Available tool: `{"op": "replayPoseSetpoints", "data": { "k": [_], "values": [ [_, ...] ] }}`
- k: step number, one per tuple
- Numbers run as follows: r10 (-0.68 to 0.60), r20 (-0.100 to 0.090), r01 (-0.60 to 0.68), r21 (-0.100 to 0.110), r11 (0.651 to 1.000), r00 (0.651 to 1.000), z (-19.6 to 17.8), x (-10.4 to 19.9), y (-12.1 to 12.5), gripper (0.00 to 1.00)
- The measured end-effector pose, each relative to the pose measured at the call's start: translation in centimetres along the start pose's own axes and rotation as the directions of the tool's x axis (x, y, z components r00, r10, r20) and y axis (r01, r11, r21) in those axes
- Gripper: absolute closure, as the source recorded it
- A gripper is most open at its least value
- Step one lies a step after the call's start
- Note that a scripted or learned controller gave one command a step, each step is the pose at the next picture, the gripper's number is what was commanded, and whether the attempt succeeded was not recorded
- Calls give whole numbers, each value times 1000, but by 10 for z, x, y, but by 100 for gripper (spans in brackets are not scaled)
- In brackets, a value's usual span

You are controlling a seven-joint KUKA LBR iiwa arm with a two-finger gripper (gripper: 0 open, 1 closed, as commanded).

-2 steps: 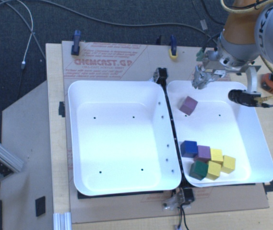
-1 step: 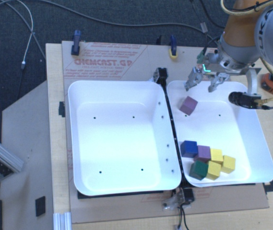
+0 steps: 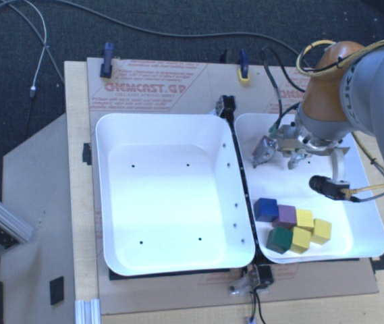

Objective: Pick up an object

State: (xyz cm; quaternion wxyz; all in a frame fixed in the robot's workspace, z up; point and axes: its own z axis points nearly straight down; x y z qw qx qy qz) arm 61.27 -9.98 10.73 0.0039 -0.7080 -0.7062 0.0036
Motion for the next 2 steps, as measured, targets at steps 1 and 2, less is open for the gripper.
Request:
{"op": "replayPoseSetpoints", "data": {
  "k": [1,2],
  "values": [
    [3,1,-3,-8,1000,1000,21,-49,-43,0],
    [-6,0,6,-11,1000,1000,19,-26,32,0]
  ]
}}
